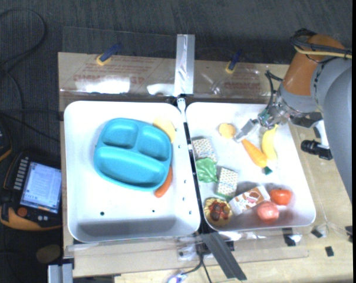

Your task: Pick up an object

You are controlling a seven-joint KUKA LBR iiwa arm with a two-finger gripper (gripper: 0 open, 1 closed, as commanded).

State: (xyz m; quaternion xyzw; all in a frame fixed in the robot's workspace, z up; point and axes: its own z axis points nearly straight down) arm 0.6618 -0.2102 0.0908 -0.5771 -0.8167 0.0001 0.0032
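From above, the gripper hangs over the right bin near its 1 o'clock corner, just above a carrot and a banana; how its jaws stand, I cannot tell. The left bin bears one blue tray with one carrot-like piece at the tray's 4 o'clock.

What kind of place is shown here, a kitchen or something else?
Most likely a robotics lab bench, not a kitchen: a robot arm reaches over two white bins, toy food such as a banana fills one, and a handheld control pendant lies beside them.
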